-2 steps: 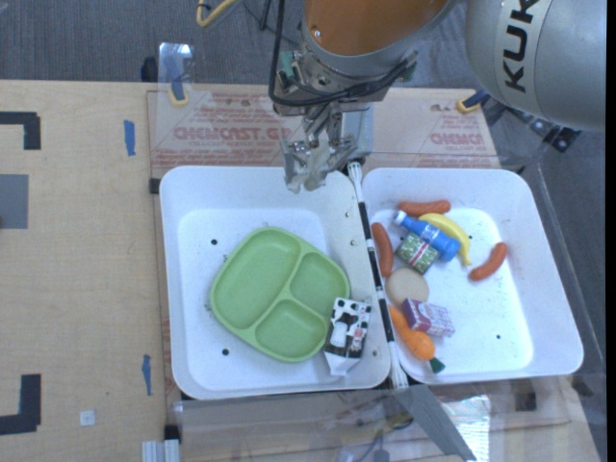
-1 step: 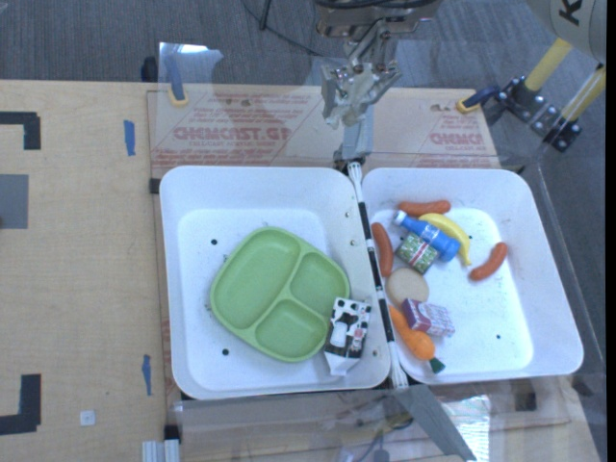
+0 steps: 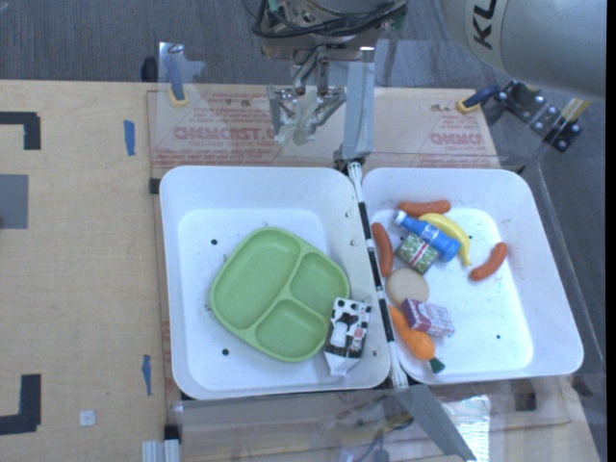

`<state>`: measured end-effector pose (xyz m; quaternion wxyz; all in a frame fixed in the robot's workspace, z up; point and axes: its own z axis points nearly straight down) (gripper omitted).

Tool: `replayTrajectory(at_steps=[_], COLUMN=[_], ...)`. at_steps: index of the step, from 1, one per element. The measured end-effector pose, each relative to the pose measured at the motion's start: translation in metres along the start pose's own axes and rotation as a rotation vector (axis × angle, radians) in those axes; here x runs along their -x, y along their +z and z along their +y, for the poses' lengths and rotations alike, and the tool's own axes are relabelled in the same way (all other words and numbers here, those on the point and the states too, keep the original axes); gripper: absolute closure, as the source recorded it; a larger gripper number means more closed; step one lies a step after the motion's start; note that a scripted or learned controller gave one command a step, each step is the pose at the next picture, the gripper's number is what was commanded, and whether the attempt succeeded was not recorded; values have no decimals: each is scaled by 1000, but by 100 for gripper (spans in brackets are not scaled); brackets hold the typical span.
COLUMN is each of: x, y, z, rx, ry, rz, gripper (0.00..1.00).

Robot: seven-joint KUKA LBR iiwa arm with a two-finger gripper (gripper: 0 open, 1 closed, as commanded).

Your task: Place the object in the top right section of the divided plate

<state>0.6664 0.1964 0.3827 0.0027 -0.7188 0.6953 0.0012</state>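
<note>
The tool [image 3: 306, 114] hangs over the table's far edge, beyond the two bins, above the clear sheet printed with red lettering; whether it is apart or together I cannot tell, and nothing shows clamped in it. The left bin [image 3: 192, 200] holds the green divided plate [image 3: 279, 292], turned at an angle, with one long section on its left and two smaller ones on its right and near sides; all three sections are bare. A black-and-white carton [image 3: 347, 329] lies tilted against the plate's near right rim, pressed into the left bin's near right corner, close to the wall shared with the right bin [image 3: 520, 335]. That carton sits well apart from the tool, toward the table's near edge and slightly to the right of it. In the right bin a cluster lies by the shared wall: a blue-capped bottle [image 3: 426, 237], a banana [image 3: 452, 233] just beside it, a green can [image 3: 417, 253], a pale round piece [image 3: 408, 285], a purple carton [image 3: 428, 318], and a carrot [image 3: 414, 339] at the near end. Three sausages lie around them, one [image 3: 424, 207] at the far side, one [image 3: 384, 247] along the shared wall, one [image 3: 488, 261] off to the right. All of these lie nearer than the tool and apart from it.
</note>
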Motion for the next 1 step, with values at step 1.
replayTrajectory(at_steps=[1], x=[-1], y=[-13], z=[-2], rx=[-8], ry=[8], rz=[-8], gripper=[100])
